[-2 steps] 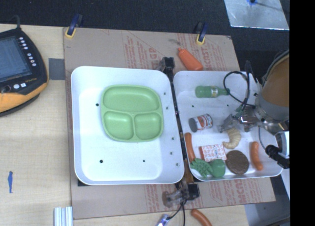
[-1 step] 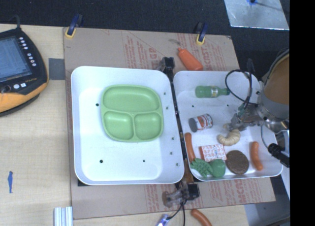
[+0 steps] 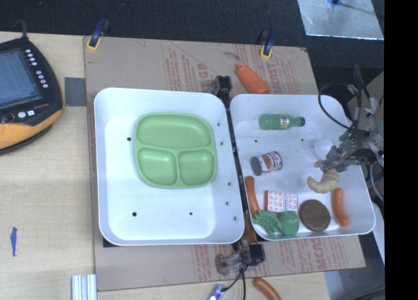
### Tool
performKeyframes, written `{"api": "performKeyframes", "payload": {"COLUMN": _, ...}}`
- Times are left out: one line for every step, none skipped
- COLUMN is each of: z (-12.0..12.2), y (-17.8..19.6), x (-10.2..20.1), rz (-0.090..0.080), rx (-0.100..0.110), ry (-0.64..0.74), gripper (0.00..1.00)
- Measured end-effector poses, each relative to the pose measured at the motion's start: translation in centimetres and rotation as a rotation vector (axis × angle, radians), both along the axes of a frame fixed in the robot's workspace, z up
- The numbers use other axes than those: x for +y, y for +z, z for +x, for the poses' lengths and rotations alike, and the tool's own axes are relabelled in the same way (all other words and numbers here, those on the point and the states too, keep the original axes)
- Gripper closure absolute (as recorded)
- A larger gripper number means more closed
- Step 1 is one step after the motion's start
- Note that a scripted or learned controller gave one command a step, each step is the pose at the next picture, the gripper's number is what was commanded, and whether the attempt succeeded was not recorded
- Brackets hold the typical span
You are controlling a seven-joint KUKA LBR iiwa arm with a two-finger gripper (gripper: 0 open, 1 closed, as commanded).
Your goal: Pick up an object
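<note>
right bin [image 3: 243, 161]: croissant [image 3: 323, 181] just under gripper [image 3: 333, 159] near right wall; whether the pincer is apart or together cannot be told. also green bottle [image 3: 281, 121], can [image 3: 266, 163], two sausages [image 3: 339, 206], brown disc [image 3: 315, 215], red-white packet [image 3: 281, 200], green toy [image 3: 277, 222]. left bin [image 3: 111, 181]: green divided plate [image 3: 176, 150].

A green divided plate [image 3: 175, 150] lies in the left bin [image 3: 111, 207]. A teach pendant [image 3: 26, 93] rests at the bench's left edge. Two clamps [image 3: 98, 34] (blue and yellow) pin the cardboard sheet [image 3: 196, 63] at its far edge.
</note>
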State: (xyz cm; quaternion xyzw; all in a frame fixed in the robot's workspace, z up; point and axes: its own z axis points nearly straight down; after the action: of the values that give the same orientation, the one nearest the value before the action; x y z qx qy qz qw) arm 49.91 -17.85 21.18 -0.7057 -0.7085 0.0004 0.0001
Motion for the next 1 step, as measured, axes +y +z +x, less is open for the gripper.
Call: {"api": "performKeyframes", "payload": {"z": 5.01, "y": -1.2, "x": 2.74, "rz": 0.0, "rx": 0.002, "ry": 0.001, "gripper": 1.0}}
